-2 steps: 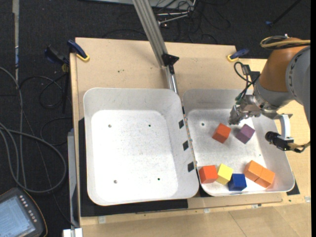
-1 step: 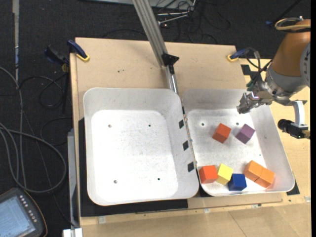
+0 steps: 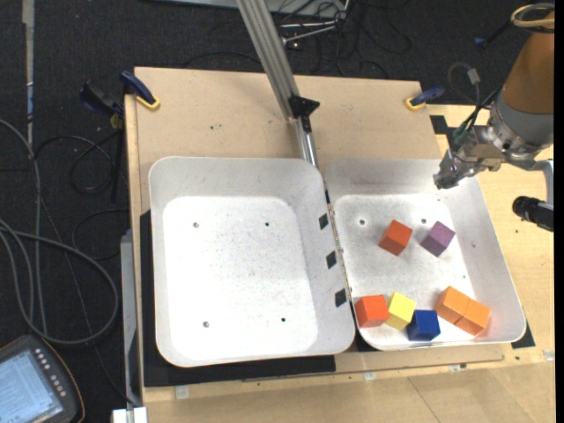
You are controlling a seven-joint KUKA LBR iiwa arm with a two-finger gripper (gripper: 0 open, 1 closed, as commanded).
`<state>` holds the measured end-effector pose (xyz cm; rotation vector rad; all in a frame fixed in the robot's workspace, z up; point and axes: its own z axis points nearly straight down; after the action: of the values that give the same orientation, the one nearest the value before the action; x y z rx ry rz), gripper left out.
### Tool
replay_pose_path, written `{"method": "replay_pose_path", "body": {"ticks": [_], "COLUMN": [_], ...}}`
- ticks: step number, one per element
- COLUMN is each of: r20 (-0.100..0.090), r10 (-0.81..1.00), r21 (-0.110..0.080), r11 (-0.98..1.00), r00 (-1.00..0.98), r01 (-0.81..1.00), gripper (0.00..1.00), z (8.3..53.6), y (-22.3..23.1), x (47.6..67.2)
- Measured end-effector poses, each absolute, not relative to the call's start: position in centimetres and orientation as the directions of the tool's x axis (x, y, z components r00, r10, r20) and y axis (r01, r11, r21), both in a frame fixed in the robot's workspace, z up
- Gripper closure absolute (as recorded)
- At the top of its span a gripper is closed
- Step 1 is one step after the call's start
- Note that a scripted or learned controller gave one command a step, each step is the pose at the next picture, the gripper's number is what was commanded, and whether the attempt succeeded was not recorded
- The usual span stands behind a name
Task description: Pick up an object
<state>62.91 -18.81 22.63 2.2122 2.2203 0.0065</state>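
- The wooden bench (image 3: 229,122) carries two shallow white bins side by side; the left bin (image 3: 176,236) has nothing lying in it, and the right bin (image 3: 493,263) holds every block.
- The grey KUKA arm (image 3: 529,86), orange band above its wrist, reaches in from the right and hangs over the far right corner of the right bin.
- The gripper (image 3: 446,176) sits at the bin's upper rim with nothing between its tips; from this angle how far it stands open cannot be told.
- A large orange block (image 3: 463,309) rests by the near right wall of the bin.
- An orange-red cube (image 3: 396,237) and a purple cube (image 3: 437,237) lie mid-bin, just beside each other and nearest the gripper.
- A second orange-red cube (image 3: 371,309), a yellow cube (image 3: 401,309) and a blue cube (image 3: 424,324) cluster along the near edge, touching or almost so.
- By the look of it, the pick has not begun: no block is lifted, and choosing, descending, closing and raising all remain to be done.
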Motion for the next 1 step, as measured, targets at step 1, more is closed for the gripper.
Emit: {"method": "replay_pose_path", "body": {"ticks": [1], "r20": [-0.002], "r10": [1.0], "r21": [0.007], "r11": [0.004], "r00": [-0.003], "r01": [1.0], "gripper": [1.0], "z": [27.14], "y": [-18.8], "x": [63.07]}}
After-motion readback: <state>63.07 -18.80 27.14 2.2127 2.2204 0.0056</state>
